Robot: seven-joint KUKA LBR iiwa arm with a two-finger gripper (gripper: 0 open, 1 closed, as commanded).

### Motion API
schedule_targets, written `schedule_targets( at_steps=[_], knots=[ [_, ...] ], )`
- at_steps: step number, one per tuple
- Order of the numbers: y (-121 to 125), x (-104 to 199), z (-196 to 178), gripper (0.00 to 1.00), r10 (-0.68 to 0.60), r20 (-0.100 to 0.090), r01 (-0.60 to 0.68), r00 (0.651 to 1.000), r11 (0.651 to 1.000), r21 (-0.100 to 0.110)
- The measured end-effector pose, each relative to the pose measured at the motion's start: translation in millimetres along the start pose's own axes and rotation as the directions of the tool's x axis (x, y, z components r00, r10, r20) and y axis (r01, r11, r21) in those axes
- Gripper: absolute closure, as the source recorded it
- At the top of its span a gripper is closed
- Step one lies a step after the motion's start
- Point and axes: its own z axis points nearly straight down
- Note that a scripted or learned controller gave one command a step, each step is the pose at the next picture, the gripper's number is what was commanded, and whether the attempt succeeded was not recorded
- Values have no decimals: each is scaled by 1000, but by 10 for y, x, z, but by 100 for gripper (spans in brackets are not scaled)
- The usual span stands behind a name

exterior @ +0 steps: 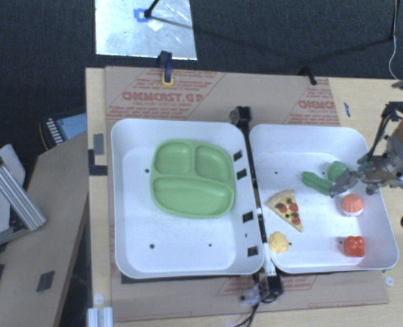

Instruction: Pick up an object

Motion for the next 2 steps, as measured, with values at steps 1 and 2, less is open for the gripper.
schedule_targets(
  at_steps=[1, 2],
  knots=[
    [30, 5, -63, 0, -4, 3, 4, 1000, 1000, -12],
    [69, -54, 377, 0, -2, 3, 2, 1000, 1000, -10]
  ],
)
